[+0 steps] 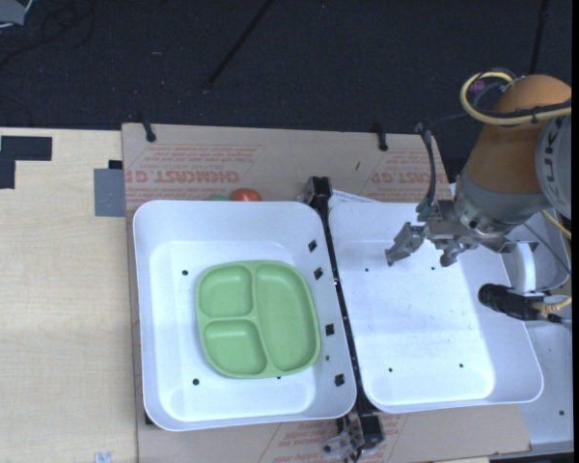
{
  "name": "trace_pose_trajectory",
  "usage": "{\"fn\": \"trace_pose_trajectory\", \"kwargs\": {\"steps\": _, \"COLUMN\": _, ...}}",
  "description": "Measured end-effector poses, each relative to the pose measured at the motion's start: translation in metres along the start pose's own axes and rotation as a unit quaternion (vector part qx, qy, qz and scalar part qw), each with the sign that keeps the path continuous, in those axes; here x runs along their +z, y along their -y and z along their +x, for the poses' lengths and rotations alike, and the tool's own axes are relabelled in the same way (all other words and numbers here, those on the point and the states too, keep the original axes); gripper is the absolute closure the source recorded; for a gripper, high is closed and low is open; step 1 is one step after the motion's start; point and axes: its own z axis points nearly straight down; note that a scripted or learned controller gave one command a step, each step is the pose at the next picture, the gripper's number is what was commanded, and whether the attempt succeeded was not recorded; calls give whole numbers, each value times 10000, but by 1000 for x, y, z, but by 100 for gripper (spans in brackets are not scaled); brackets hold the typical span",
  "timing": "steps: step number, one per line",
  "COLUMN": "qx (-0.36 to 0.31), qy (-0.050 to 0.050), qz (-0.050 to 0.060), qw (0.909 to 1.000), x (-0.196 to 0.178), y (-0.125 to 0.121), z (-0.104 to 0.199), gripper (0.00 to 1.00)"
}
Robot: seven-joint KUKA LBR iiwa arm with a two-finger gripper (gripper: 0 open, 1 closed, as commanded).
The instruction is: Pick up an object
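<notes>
Broadly, left to right:
Left bin (164, 258): held a green divided plate (258, 318) with three compartments, lying flat near the middle of the floor.
Behind the left bin: small red-orange object (245, 196), mostly hidden by the far wall, kind not told.
Divider: black clips along the seam between the two bins.
Right bin (444, 355): floor bare apart from small dark specks.
Gripper (427, 245): hung over the far part of the right bin, well apart from the plate; fingers looked spread, nothing between them.
Arm pose: reached in from the right, orange band (516, 138) above the wrist, wrist tilted so the fingers pointed left and down.
Step in hand: approach, by judgement; nothing grasped yet.
Doing it well: probably cross the divider, come down over the plate's rim, straddle an edge or compartment wall, then close.
</notes>
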Motion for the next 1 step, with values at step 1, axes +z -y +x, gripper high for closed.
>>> {"fn": "trace_pose_trajectory", "kwargs": {"steps": 1, "qx": -8, "qy": 7, "qz": -67, "qw": 10000, "x": -8, "y": -3, "z": 0, "gripper": 0}}
